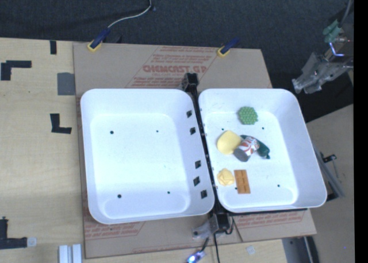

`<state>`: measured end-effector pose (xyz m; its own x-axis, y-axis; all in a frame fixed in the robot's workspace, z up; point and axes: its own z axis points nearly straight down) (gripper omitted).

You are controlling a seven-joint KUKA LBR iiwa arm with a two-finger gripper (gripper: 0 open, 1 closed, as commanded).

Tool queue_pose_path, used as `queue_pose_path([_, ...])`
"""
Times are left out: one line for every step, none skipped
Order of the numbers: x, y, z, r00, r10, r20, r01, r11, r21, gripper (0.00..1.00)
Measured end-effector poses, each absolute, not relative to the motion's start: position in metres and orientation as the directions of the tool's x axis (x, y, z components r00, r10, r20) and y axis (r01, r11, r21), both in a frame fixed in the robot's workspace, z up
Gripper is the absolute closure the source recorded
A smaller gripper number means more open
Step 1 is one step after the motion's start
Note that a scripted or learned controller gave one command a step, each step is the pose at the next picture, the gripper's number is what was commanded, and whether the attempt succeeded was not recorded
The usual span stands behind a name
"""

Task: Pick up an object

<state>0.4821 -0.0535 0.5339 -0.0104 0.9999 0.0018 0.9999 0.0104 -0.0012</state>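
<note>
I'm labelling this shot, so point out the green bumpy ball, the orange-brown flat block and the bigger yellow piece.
green bumpy ball point(248, 115), camera view, centre of its top.
orange-brown flat block point(242, 181), camera view, middle of its flat face.
bigger yellow piece point(227, 142), camera view, middle of its top.

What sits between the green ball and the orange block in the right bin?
In the camera view, the yellow lump and a grey-red-green toy lie between the green ball and the orange block.
</note>
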Motion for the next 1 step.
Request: queue_pose_path([0.481,0.1018,0.3636,-0.017,1.0,0.0,1.0,0.017,-0.02,1.0])
